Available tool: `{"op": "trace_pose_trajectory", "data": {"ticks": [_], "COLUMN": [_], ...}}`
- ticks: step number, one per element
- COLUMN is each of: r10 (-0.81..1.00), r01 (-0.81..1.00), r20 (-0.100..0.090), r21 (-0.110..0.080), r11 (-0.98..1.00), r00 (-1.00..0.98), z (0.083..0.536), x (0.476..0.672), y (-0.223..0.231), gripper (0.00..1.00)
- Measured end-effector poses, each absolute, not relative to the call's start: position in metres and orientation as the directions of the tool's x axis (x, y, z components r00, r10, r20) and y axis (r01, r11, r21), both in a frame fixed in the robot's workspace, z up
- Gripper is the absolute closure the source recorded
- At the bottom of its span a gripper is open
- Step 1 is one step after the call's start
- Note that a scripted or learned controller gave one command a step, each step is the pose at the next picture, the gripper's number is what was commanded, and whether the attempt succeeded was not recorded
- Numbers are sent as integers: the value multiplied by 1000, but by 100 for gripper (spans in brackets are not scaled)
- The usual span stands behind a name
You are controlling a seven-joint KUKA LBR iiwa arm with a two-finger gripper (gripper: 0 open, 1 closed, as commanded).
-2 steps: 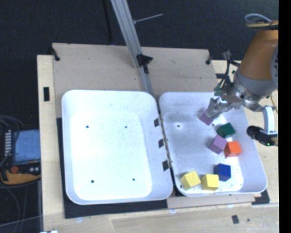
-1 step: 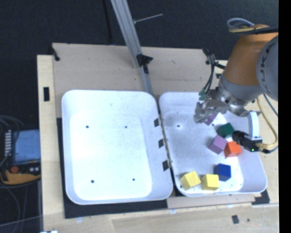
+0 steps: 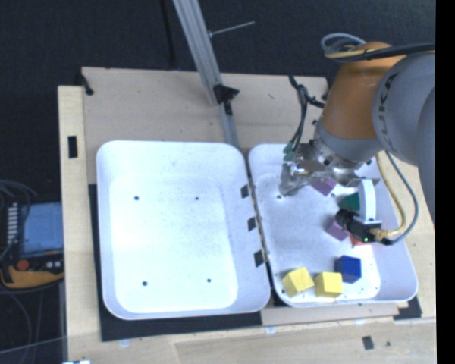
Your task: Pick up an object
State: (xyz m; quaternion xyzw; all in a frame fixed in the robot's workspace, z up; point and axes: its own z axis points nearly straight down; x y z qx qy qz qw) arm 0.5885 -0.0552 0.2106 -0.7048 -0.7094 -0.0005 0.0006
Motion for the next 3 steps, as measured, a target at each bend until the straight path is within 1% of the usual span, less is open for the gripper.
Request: {"op": "trace_pose_trajectory", "data": {"ticks": [1,2,3], "r10": [1000,1000,1000], "r01": [1000,1000,1000], "r20": [2,2,2], "r21": [3,-1,1], "r11": [8,8,8], "r00": [-8,-8,-8], "z": [224,221,229], "x": [582,571,564], "y": [-8,48,93], "gripper": [100,100,100]}}
